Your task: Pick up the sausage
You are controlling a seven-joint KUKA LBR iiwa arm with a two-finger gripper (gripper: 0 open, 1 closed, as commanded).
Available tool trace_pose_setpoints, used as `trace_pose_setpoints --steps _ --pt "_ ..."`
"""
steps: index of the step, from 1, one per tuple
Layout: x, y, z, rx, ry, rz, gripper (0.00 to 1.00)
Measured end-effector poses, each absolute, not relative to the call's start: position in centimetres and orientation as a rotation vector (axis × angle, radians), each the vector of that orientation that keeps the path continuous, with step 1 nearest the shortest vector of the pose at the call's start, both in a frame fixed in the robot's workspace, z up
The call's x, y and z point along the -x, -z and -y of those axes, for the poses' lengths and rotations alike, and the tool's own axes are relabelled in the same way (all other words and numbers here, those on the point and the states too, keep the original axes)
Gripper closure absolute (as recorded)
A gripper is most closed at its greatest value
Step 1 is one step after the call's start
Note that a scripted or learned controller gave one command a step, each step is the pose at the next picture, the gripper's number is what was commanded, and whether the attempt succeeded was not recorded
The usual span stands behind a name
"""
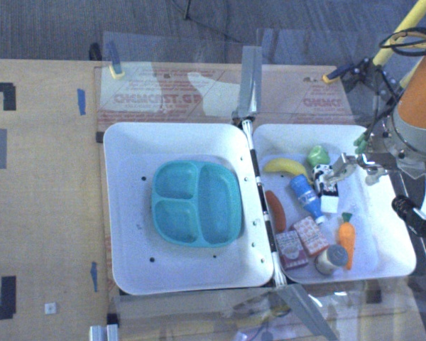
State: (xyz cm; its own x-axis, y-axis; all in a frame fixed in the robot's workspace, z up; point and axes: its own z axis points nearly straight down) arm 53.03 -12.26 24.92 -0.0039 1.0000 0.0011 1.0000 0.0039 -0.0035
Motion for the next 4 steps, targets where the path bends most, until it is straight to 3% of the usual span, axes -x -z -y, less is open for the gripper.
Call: trace_pose_setpoints --steps 1,2,3,4 --pt "-49.9 -14.4 15.2 2.215 -0.001 2.226 0.00" --pt "-48.4 -9.1 17.1 2.186 0.016 2.269 0.00" --pt "-53.2 -10.5 9.4 2.245 0.000 2.198 0.00" --pt "-60.0 -8.8 12.9 2.243 -0.005 2.200 0.00"
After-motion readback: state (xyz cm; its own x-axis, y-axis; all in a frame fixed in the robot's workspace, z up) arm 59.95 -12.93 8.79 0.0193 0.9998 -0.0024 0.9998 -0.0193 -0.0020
